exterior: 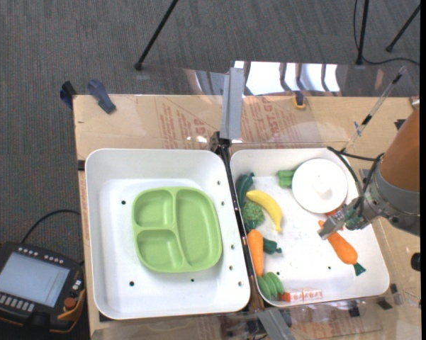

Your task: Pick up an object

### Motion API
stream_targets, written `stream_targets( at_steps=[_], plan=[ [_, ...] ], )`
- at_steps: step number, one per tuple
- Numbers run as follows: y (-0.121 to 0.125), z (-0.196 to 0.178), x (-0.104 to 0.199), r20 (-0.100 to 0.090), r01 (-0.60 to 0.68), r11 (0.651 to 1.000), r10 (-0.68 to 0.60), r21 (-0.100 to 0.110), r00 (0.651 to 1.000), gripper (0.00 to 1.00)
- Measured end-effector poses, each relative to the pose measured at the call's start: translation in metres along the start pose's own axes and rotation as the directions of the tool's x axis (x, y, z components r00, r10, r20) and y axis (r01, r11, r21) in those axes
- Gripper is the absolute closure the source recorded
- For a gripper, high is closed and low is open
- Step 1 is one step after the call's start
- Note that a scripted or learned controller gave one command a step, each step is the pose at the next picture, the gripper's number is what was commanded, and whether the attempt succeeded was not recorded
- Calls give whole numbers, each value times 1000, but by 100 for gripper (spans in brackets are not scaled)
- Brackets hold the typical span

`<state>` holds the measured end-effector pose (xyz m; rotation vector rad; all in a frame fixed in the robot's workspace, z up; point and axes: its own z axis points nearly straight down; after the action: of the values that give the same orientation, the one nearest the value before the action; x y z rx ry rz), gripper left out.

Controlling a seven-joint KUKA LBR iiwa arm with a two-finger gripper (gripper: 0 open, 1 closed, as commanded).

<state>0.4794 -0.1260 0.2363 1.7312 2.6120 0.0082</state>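
Note:
My gripper (335,226) hangs low over the right bin (308,275), at the near right edge of a round white plate (317,184). Just below it lies an orange toy carrot (344,249) with a green tip, and its upper end sits right at the gripper. Whether the gripper touches the carrot is hard to tell. Further left in the same bin lie a yellow banana (266,207), a broccoli head (251,214) and a second carrot (256,252).
The left bin (103,225) holds a green three-compartment tray (177,229). Dark green vegetables (243,185) lie along the right bin's left wall, and other green pieces (271,284) sit near its front. A teach pendant (28,282) lies on the floor at the lower left.

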Motion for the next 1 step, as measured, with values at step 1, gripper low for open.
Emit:
stream_targets(
  at_steps=[1],
  plan=[
    [27, 2, 34, -6, -65, 998, 65, 13, 998, 100]
  ],
)
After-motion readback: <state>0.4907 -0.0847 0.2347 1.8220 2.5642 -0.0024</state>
